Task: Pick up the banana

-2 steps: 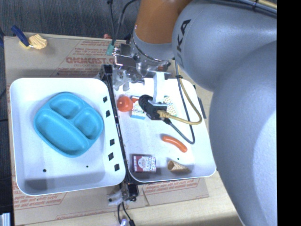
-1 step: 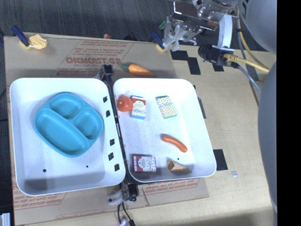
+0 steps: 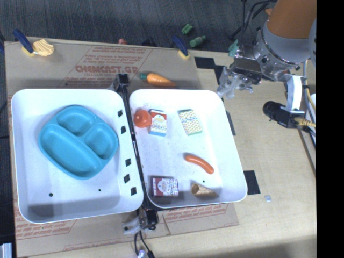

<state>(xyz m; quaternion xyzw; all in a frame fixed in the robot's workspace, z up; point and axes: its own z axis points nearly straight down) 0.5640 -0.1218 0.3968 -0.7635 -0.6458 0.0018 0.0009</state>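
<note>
Banana: nothing plainly banana-shaped in either bin. Best candidate is the small yellow lump on the cardboard past the left bin's far left corner, touching a blue clamp. It is too small and blurred to be sure.

Gripper: hangs over the bench just off the right bin's far right corner, well apart from the yellow lump, with both bins between them. Jaw state: cannot tell, since the tip is a grey blur. Nothing seen held.

Right bin holds a tomato, two small boxes, a patterned card, a sausage and a wedge. A carrot lies on the cardboard behind it. A blue tray sits in the left bin.

Handling, judged: likely a toy piece, so light, stiff and smooth-skinned, and apt to skid or roll under a pinch. Take it across its narrow width at mid-body, coming straight down. The clamp beside it crowds one side, so set the jaws to straddle away from the clamp.
</note>
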